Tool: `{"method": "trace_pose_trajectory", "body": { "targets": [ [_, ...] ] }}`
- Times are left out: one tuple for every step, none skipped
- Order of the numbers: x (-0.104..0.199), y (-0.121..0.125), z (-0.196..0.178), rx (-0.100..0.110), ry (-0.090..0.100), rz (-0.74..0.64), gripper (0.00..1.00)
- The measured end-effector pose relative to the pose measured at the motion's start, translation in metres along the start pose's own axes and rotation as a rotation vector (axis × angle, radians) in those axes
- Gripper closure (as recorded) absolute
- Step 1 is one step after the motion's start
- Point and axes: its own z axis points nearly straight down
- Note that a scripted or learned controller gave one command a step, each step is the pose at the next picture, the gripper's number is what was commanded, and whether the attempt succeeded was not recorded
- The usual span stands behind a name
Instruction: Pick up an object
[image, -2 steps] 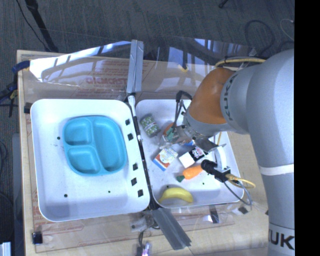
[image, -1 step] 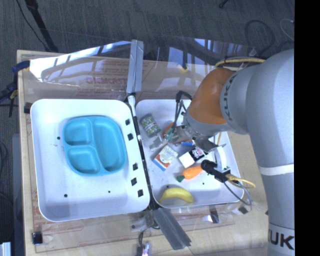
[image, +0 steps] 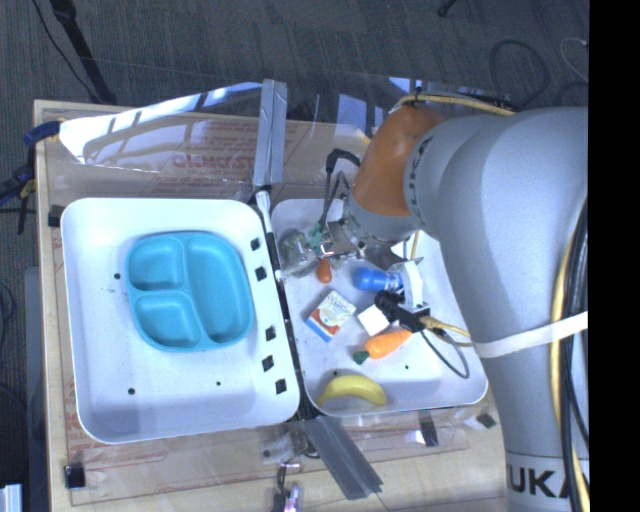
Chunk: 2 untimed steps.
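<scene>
In the camera view the gripper (image: 318, 243) is low in the right bin (image: 455, 375), just above a small orange piece (image: 323, 270); seemingly the reaching step. Whether it is clenched or released I cannot tell. Next it must close squarely on something. The arm (image: 480, 190) hides the bin's far corner.

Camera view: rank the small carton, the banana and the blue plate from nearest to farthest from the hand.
1. Small carton: right bin, just below the hand.
2. Blue plate: left bin, across the divider from the hand.
3. Banana: near edge of the right bin.
The plate and banana are fairly close to call.
</scene>
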Motion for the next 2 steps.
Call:
{"method": "trace_pose_trajectory", "body": {
  "targets": [
    [0.004, 0.0, -0.009, 0.004, 0.006, -0.006, 1.0],
    [0.051, 0.042, -0.1, -0.001, 0.009, 0.006, 1.0]
  ]
}}
